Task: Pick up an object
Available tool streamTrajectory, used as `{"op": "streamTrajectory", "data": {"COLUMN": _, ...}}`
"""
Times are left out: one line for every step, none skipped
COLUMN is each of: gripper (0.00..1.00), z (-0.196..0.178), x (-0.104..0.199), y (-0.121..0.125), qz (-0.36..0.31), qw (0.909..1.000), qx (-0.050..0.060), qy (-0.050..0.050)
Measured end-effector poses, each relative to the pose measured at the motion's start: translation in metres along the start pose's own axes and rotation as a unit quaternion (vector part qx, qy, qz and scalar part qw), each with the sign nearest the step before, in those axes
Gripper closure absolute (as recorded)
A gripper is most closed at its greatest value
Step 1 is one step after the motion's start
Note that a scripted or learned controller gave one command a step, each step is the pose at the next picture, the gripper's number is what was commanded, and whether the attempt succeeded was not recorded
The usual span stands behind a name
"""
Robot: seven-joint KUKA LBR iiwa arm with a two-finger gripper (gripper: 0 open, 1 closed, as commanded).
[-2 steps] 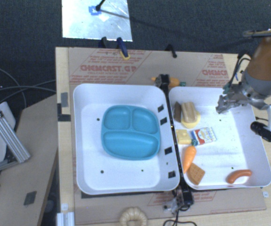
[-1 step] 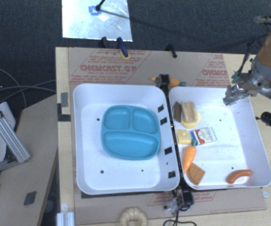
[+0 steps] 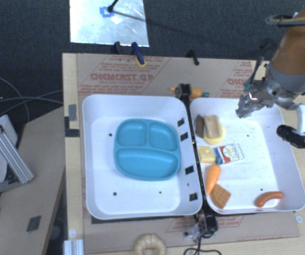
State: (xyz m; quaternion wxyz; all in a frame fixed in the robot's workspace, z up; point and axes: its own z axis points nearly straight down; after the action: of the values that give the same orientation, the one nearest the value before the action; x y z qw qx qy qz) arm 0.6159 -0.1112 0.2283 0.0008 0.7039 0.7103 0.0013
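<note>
1. The gripper (image 3: 246,109) hangs over the right bin (image 3: 285,166) near its 12 o'clock rim; whether its jaws are spread, I cannot tell.
2. Nothing is between them; the toy foods lie toward the bin's 9 o'clock side.
3. Risk: items crowd the divider wall, so a descent could strike it or nudge neighbours.
4. Count: one bread slice (image 3: 212,125), one carrot (image 3: 212,177), one sausage (image 3: 269,198), one cracker (image 3: 220,196), one blue tray (image 3: 146,149).

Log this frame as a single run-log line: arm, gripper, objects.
arm: over right white bin, back edge | gripper: above bin, nothing seen held | items: orange carrot, sausage, waffle cracker | left bin: blue divided plate
</note>
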Motion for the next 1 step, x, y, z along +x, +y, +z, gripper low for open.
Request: {"op": "streamTrajectory", "data": {"gripper": 1.00, "z": -0.0096, "x": 0.0517, "y": 0.0100, "qz": 0.001, "qw": 1.0000, "qx": 0.000, "qy": 0.000}}
